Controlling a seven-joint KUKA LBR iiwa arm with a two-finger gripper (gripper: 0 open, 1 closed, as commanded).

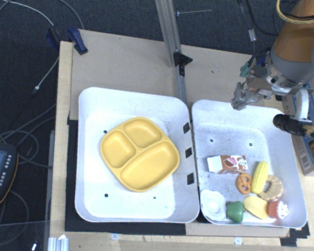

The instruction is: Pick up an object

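At the bench: two shallow white bins side by side, glossy moulded plastic with rounded corners, on a pale wooden top
Left bin (88, 143): speckled white floor, holding one thing
Yellow plate (139, 154): smooth matte plastic, rounded and lobed, split into three compartments, lying flat near the middle of the left bin
Right bin (229, 124): same white plastic, its far half bare, toys bunched toward 5 o'clock of its floor
Carton (227, 163): small boxy toy, white with red-brown print, lying on its side at the near edge of the bare floor
Pretzel (244, 183): small orange-brown knot shape, just beside the carton at its 5 o'clock
Yellow piece (260, 176): smooth elongated banana-like form, upright along the 12 to 6 line, touching the pretzel's right side
Ring pastry (273, 188): tan, rough-looking, round
Second yellow piece (256, 207): smooth, oval, lying slantwise below the pretzel
Red-and-white piece (278, 209): small, rounded, at the bin's 5 o'clock corner
Green piece (235, 212): glossy, rounded, touching a white cup-like shape (213, 205)
Arm (299, 42): grey with orange band, entering from 2 o'clock
Gripper (241, 101): grey metal, over the far rim of the right bin; cannot tell whether apart or together, nothing seen in it
Toys relative to gripper: all well apart from it, toward its 6 o'clock, carton nearest
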